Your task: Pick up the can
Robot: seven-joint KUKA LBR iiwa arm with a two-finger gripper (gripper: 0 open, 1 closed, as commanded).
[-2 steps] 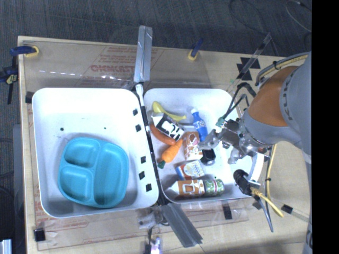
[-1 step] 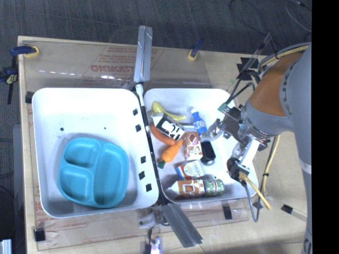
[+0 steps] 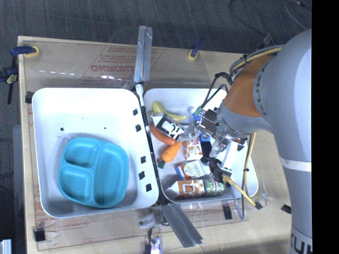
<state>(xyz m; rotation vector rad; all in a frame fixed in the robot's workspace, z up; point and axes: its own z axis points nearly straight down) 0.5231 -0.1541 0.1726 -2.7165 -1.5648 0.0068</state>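
The right bin (image 3: 249, 181) holds a heap of small items. A small can with a red and white label (image 3: 193, 149) lies near its middle, and a white and green container (image 3: 194, 169) rests just below it. My gripper (image 3: 202, 135) reaches down into this bin from the right, directly above the upper right of the red and white can. The wrist hides what is under it.
Around the can lie a yellow banana (image 3: 165, 110), a black and white pack (image 3: 170, 127), a carrot (image 3: 162, 135), an orange piece (image 3: 170, 152) and a brown bottle (image 3: 201, 188) along the front wall. The left bin (image 3: 47, 105) holds a blue divided tray (image 3: 94, 171).
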